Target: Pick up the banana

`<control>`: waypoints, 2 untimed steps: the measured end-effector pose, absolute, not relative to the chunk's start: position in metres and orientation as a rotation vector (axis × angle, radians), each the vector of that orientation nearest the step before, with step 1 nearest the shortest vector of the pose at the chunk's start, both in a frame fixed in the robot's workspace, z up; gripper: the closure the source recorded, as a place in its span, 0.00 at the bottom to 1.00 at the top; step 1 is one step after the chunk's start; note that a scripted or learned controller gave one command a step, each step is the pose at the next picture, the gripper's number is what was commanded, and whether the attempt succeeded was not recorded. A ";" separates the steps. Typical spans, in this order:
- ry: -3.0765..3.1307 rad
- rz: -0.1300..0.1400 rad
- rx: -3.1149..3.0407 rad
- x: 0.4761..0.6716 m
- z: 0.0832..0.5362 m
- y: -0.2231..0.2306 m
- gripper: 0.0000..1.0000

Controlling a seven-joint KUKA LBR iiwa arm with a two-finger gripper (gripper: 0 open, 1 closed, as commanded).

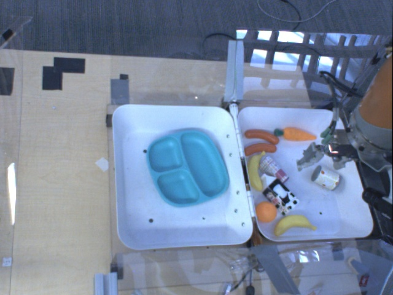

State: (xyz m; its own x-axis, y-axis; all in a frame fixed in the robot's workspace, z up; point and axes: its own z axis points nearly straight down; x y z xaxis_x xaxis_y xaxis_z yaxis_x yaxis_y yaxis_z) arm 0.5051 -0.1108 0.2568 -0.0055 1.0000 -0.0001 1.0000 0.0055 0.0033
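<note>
Camera view: approach step, the banana not yet grasped. Two bananas lie in the right bin: one near its front edge, just beside an orange, and another along its left wall below two sausages. The gripper hangs over the bin's middle, near a small white cup, apart from both fruits; whether it is open cannot be told. The arm enters from the right, wrist angled down-left. Next, I judge, a shift toward the front, then descent
</note>
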 end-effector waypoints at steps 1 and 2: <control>2.023 0.046 2.365 0.501 0.117 -0.104 0.00; 2.353 0.066 2.007 0.508 0.110 -0.111 0.00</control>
State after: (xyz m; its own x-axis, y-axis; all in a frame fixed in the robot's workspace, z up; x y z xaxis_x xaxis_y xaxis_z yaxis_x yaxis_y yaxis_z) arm 0.5082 -0.1109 0.1104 -0.1575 0.9875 -0.0089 0.9854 0.1578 0.0635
